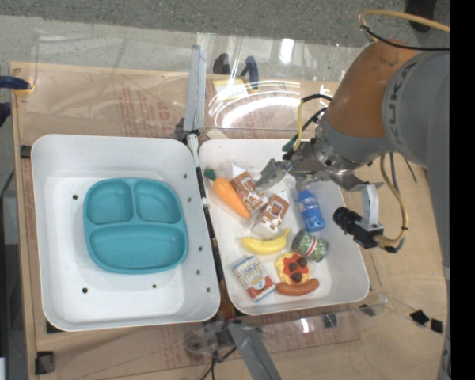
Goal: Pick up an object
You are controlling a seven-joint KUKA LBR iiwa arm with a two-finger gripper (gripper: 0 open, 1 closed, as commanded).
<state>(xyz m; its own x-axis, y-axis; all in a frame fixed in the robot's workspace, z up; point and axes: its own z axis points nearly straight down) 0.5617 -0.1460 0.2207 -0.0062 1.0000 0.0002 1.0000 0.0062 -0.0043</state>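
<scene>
Looming closest to my camera, the grey arm (412,109) with its orange band is reaching in from the right over the right bin (344,287). My hand (271,174) is hanging low over that bin's upper middle, and I cannot tell whether it is spread or pressed together; I am seeing nothing pinched in it. Just beside its tip, a brown packet (248,190) is lying next to a carrot (230,199). A blue bottle (309,211) is lying just right of those. Further down, a banana (265,244), a green can (311,246), a small carton (252,277) and a sausage (297,289) are sitting near the front wall. Off in the left bin (55,291), a teal tray (134,224) is resting flat.
</scene>
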